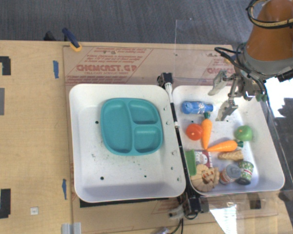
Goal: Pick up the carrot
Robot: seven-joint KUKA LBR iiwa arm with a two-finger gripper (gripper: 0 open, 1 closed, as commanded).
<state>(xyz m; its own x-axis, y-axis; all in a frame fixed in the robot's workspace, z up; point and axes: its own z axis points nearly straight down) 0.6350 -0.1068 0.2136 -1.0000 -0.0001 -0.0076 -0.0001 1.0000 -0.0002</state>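
While the arm (271,30) hangs over the far right corner of the worktop (29,130), nothing of the pick looks done yet. The left bin (83,179) holds a teal divided plate (132,126); the right bin (268,130) holds all the small items. The gripper (223,101) sits above the far end of the right bin, its fingers spread apart with nothing between them, near a blue packet (195,107) and clear of the food below.

Two carrots lie in that bin: an upright carrot (206,132) beside a tomato (194,131), and a slanted carrot (223,146) just nearer the camera, its tip toward a green apple (243,133). Both rest on the bin floor, untouched. The upright one looks closest to the gripper, just below its nearer fingertip in the view.

By this reading, the whole task remains: descend onto a carrot, close on it, and lift it free of its crowded neighbours.
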